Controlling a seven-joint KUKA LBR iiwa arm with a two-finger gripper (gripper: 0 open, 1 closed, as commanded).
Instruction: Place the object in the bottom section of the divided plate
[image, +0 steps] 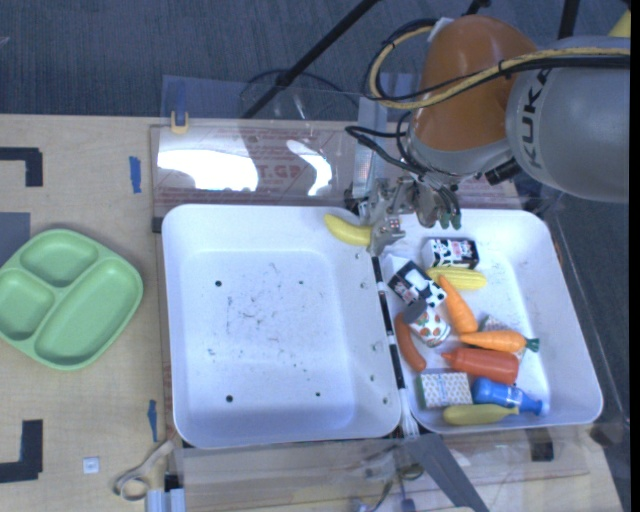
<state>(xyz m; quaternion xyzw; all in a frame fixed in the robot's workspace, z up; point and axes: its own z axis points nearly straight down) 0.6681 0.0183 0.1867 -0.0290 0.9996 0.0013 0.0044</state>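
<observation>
A green divided plate (65, 297) lies on the wooden bench left of both bins. Its long bottom section (85, 310) faces the lower right, with two smaller sections above it. A yellow toy banana (347, 231) rests at the far right corner of the left bin (270, 330). My gripper (385, 222) hangs over the divider between the bins, right beside the banana's right end and touching or nearly touching it. The metal wrist parts hide the contact.
The right bin (570, 300) holds several toys: carrots (460, 310), a red bottle (482, 364), a blue bottle (505, 396), a yellow piece (462, 279) and black-and-white cartons (410, 283). A clear panel (250, 165) stands behind the left bin. The arm's orange band (470, 75) looms at the upper right.
</observation>
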